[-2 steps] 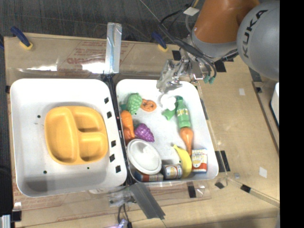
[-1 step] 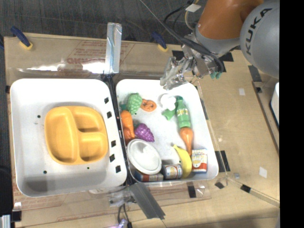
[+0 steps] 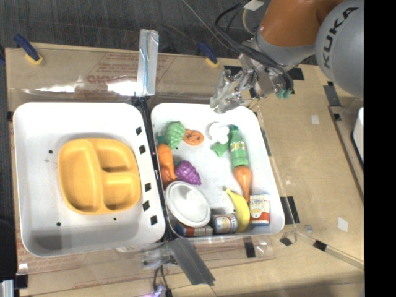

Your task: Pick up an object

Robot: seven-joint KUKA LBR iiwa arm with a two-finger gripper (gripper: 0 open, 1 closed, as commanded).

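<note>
**Objects in right bin, gripper above far rim**

Objects for picking all lie in the right bin [image 3: 272,184]. Along its far edge: green bumpy toy vegetable [image 3: 174,133], small orange toy [image 3: 193,137] just beside it, white piece [image 3: 218,131] near the far right corner. Green bottle [image 3: 236,146] lies lengthwise by the right wall, with a carrot [image 3: 244,179] at its near end. Second carrot [image 3: 166,161] lies along the left wall; purple grapes [image 3: 188,172] beside it. Near edge: white bowl [image 3: 187,204] resting partly on a can [image 3: 224,223], banana [image 3: 239,206], small carton [image 3: 260,208] in the near right corner.

Left bin [image 3: 31,135] carries a yellow divided tray [image 3: 99,173], roughly centred.

Gripper [image 3: 228,98] hangs over the far rim of the right bin, above the white piece, touching nothing visible. Nothing seen between the fingers; open or closed cannot be told at this angle. Arm [image 3: 297,11] enters from the far right of the tabletop [image 3: 309,159].
</note>
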